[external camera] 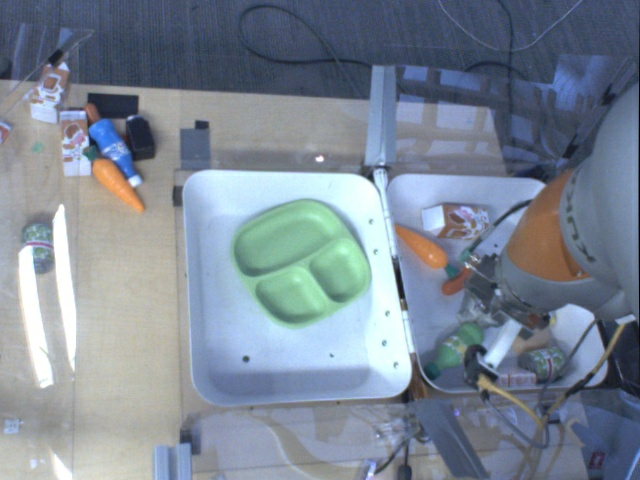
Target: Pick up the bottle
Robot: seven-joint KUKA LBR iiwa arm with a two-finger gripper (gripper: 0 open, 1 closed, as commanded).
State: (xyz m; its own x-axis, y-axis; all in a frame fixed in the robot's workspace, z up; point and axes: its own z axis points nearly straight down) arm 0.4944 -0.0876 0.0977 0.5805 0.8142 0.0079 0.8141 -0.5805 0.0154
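A small green bottle [452, 352] lies near the front left corner of the right bin [420, 313]. The arm reaches in from the right, low over this bin. Its gripper [478, 306] hangs just above and behind the bottle, close to it. From the camera view I see nothing held by the gripper. The wrist hides part of the bin floor to the right of the bottle.
Also in the right bin are a toy carrot [422, 248], a small carton [455, 220], a red-orange piece [455, 283] and a can [545, 362]. The left bin [215, 348] holds a green divided plate [300, 262]. A blue bottle [113, 151], another carrot [118, 185] and cartons lie on the bench at the far left.
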